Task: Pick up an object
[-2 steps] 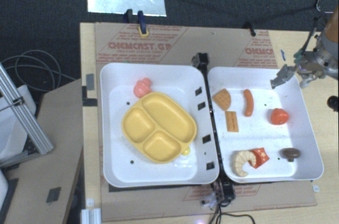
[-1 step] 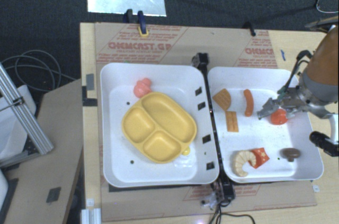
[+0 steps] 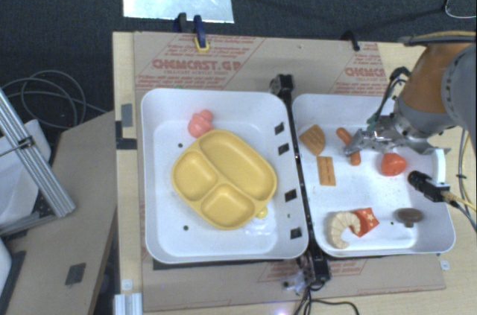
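Tool (image 3: 356, 146) hangs low in the right bin (image 3: 447, 231), right over the small orange sausage (image 3: 347, 144); I can't tell whether it's clenched. Red tomato (image 3: 393, 164) sits just right.

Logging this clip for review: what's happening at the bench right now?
The arm reaches into the right bin, its gripper low over the small orange-red sausage, near a red tomato-like piece. Nothing is visibly lifted. The left bin has a yellow divided tray and a pink piece.
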